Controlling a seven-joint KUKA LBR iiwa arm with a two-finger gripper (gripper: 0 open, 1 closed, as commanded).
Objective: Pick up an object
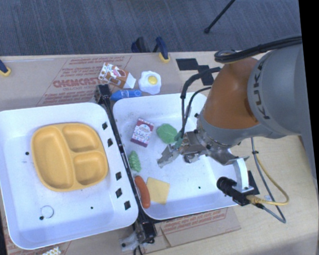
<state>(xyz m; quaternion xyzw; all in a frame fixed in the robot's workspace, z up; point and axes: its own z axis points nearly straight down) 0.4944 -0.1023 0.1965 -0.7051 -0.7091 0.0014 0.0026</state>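
My gripper (170,150) hangs low over the middle of the right bin (203,196), its fingers open with nothing between them. A green round toy (166,132) lies just above the upper finger, close to it or touching. Left of that sits a small red and white carton (141,132). A green leafy piece (133,161) lies near the bin's left wall. Toward the front lie a red sausage (143,191) and a yellow cheese slice (158,189).
The left bin (22,223) holds a yellow divided plate (70,155). Behind the bins on the cardboard lie a snack packet (112,74), a fried egg toy (150,81) and a blue piece (125,93). The arm's orange band (233,102) covers the right bin's right side.
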